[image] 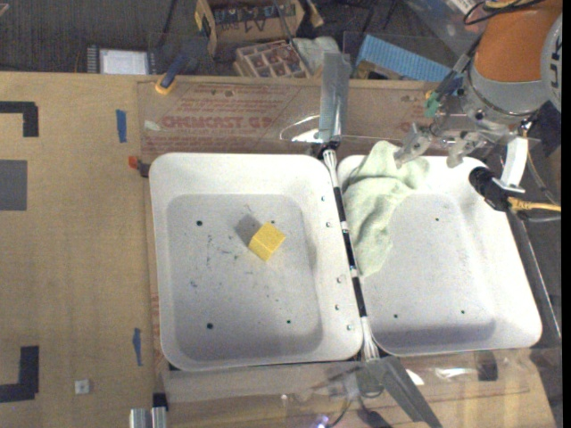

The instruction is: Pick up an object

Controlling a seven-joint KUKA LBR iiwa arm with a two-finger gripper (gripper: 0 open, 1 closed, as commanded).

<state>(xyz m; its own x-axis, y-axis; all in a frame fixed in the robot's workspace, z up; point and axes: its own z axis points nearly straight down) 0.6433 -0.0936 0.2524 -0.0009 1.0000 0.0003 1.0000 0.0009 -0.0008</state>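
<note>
Nearest to the camera are the two white bins, the left bin (178,185) and the right bin (500,319), which stand side by side so the arm can reach into both. A small yellow block (267,241) lies alone near the middle of the left bin, free on all sides, so it seems an easy thing to pick. A pale green cloth (375,208) lies crumpled along the left wall of the right bin, and its top corner rises toward the gripper (435,150). The gripper hangs over the far edge of this bin, just beside that corner. Its fingers look apart and nothing sits between them, but they are small and blurred. The arm (517,43) is cut off at the top right
</note>
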